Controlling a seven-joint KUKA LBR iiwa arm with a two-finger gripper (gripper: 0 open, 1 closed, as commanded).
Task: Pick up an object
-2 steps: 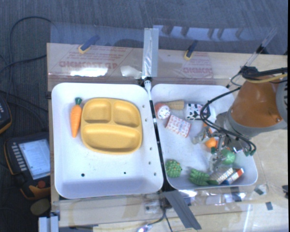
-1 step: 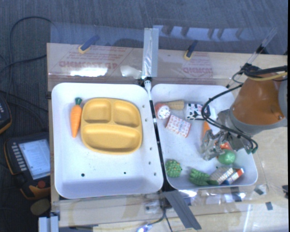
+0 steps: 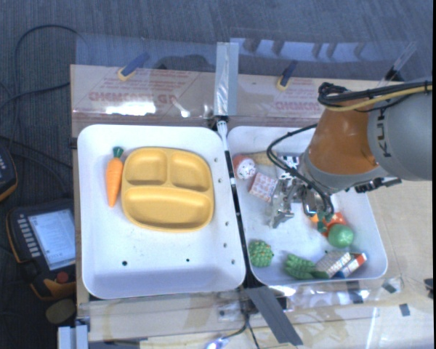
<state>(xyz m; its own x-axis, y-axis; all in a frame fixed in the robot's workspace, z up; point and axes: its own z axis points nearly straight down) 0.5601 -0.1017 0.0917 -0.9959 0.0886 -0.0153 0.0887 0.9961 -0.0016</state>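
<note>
- Camera view is looking down at a slant on two shallow white bins lying side by side on a bench; the left bin (image 3: pixel 94 267) is sitting touching the right bin (image 3: pixel 374 246) along a shared middle edge.
- At the left bin's left side, an orange toy carrot (image 3: pixel 114 179) with a green top is lying lengthwise, just beside a yellow divided tray (image 3: pixel 167 189); the tray is resting flat near the bin's centre, showing three compartments with nothing in them.
- Near the right bin's upper left corner, a small white and red ball (image 3: pixel 245 168) is sitting just beside a pink checked packet (image 3: pixel 262 187).
- Lower down by the same bin's left wall, a bumpy green ball (image 3: pixel 260 253) is lying near a dark green leafy piece (image 3: pixel 299 267).
- Over the middle of the right bin, the gripper (image 3: pixel 285 208) is hanging close above the floor, with its metal parts too tangled with cables to tell how they are standing; nothing is showing between them.
- Reaching in from the right, the grey arm (image 3: pixel 407 140) with its orange band (image 3: pixel 339 145) is covering the bin's upper right part.
- Right of the gripper, a green and red round toy (image 3: pixel 339 233) is sitting near a red, white and blue box (image 3: pixel 345 262) at the lower right corner.
</note>
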